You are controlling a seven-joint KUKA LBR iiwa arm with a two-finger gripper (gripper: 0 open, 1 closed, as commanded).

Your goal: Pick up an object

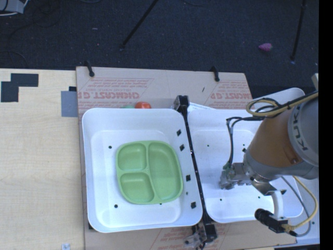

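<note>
Claw (229,178) down low over the white floor of the right bin (210,199), a bit left of the middle and closer to the front edge than the back. Dark and small from up here, so cannot tell if wide or narrow. Nothing seen held in it. Just behind the claw, the fat arm (276,139), orange-brown there and grey farther up, coming in over the right edge of that bin. Yellow and black wires (265,105) looped near the arm, above the back right corner of the bin. Between the two bins, a thin black strip (188,155) running from back to front. On the other side of the strip, the left bin (99,139), with a green plate (149,172) lying flat right in its middle. Three dips in the plate: two small ones on the left side, one long one on the right. Plate well apart from the claw, in the other bin. Behind the back edge of the left bin, a small orange-red thing (143,105) peeking out on the brown cardboard (156,87) under both bins. Light wooden bench (36,165) off to the left, with dark patches (21,85) near its back edge.
</note>
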